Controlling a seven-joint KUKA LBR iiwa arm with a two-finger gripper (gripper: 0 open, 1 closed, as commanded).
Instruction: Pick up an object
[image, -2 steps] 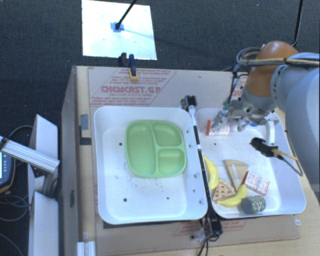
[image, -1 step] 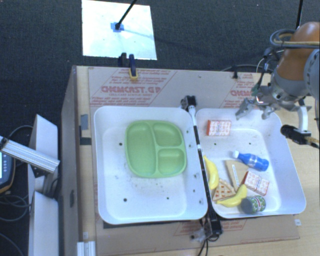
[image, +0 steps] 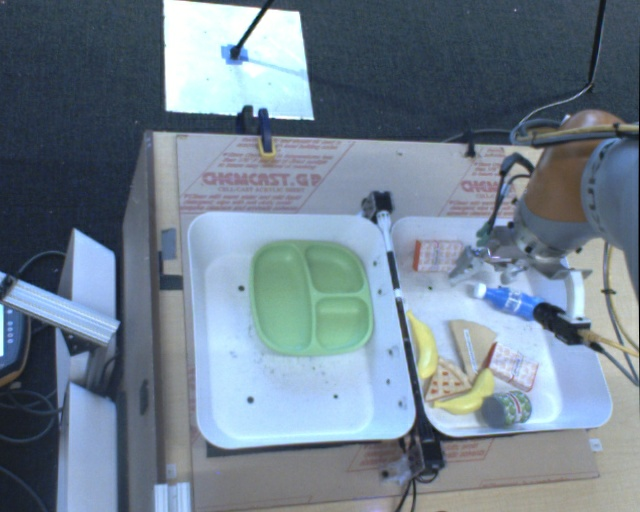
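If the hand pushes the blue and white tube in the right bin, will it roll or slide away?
The blue and white tube looks round and lies flat on the right bin floor, so a sideways push would probably roll it. Its surface looks smooth, so it may slip in a grasp. It seems small and likely light, so even a gentle nudge could shift it.

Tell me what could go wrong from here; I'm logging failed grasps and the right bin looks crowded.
1. The gripper sits between the red-and-white box and the blue tube, so it may nudge either one and close on nothing.
2. The bananas, waffle, wedge and can lie touching or overlapping, so a grasp there could drag neighbours.
3. The tube may roll away.
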